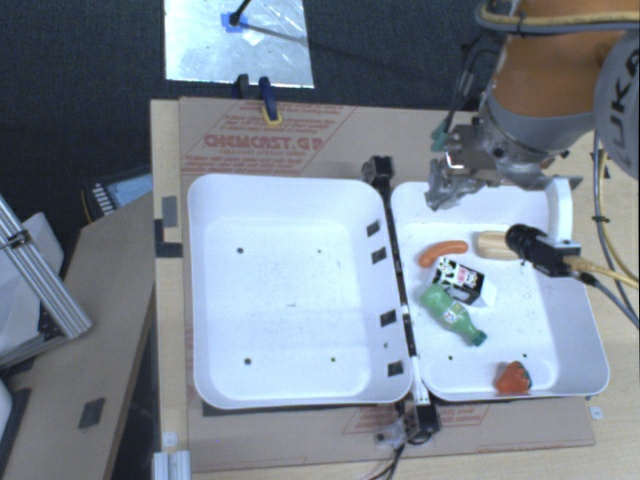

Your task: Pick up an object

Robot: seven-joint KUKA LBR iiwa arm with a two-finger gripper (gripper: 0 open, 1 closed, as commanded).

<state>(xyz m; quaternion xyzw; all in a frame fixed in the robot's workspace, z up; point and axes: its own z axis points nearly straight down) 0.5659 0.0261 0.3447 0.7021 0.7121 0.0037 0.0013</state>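
Gripper (447, 194) poised above the right bin's (570, 318) far-left corner; its jaw state cannot be told. Below it lie an orange sausage (443, 253), a black-and-white carton (462, 280), a green bottle (453, 316) and a strawberry (513, 377).

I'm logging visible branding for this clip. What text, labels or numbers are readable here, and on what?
"CHEMCAST" then blurred characters, in red: on the brown board behind the bins.
Red print on the board's front edge: too blurred to read.
Black-and-white carton: markings unreadable.
Green bottle: no legible label.
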